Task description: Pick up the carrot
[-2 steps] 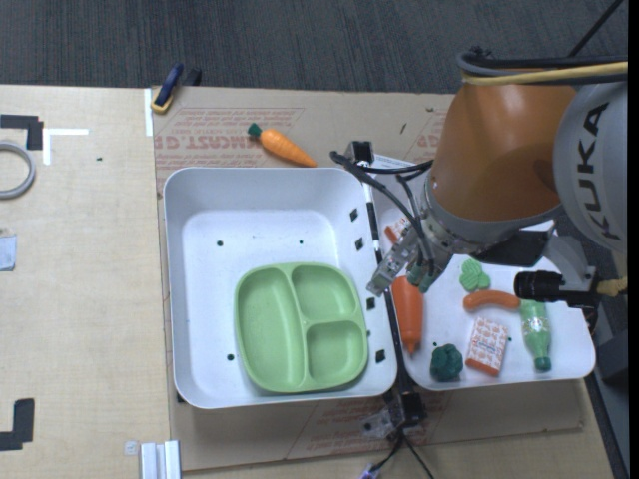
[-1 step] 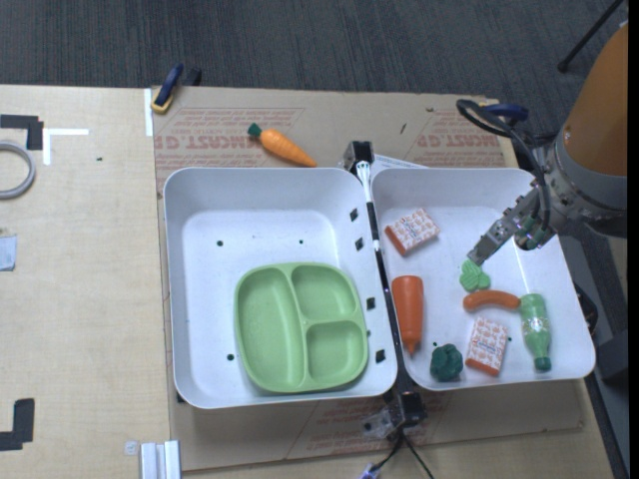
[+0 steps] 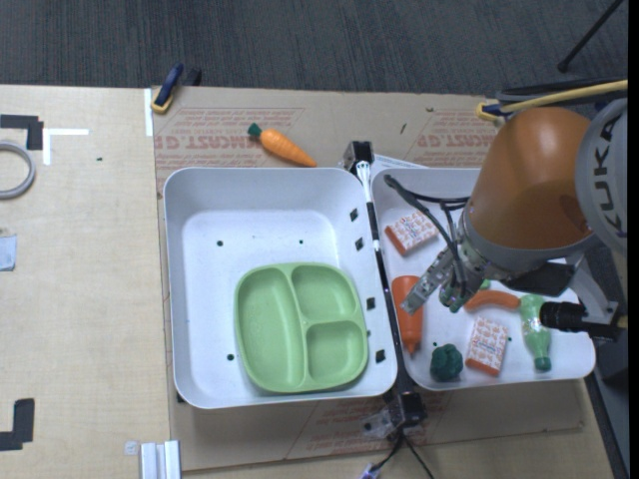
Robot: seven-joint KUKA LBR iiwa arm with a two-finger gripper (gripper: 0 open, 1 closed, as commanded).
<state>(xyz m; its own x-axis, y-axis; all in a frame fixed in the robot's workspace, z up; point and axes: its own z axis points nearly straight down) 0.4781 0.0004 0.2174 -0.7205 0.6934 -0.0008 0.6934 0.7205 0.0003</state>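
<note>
Orange carrot lies on cardboard beyond left bin's rim.

Carrot: toy-like, orange tapered body with a small green top. It lies flat on the brown cardboard over the tabletop, outside both bins, just beyond the far rim of the left bin. Green top points left, tip points right and slightly nearer. It is well apart from the hand, up and to the left of it. Nothing touches it.

Second orange tapered piece: lies just left of the hand; identity uncertain.
</note>
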